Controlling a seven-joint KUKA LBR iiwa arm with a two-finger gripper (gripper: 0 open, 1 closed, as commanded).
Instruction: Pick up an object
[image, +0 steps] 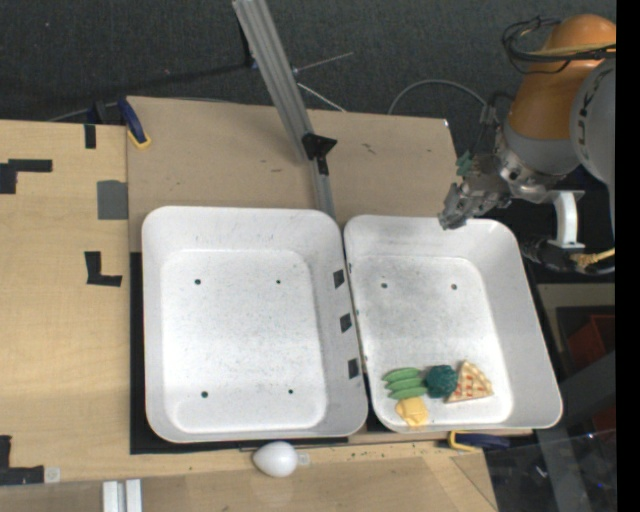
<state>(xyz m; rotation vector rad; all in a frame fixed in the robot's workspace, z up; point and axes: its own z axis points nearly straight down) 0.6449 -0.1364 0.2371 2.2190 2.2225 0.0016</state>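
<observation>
Toys (438, 384) clustered in right bin (520, 290); hand (455, 215) over far rim.

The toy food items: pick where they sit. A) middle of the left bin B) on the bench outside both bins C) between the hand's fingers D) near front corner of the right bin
D: the green piece, dark teal piece, yellow piece and waffle-patterned wedge cluster at the right bin's near edge, far from the hand.
</observation>
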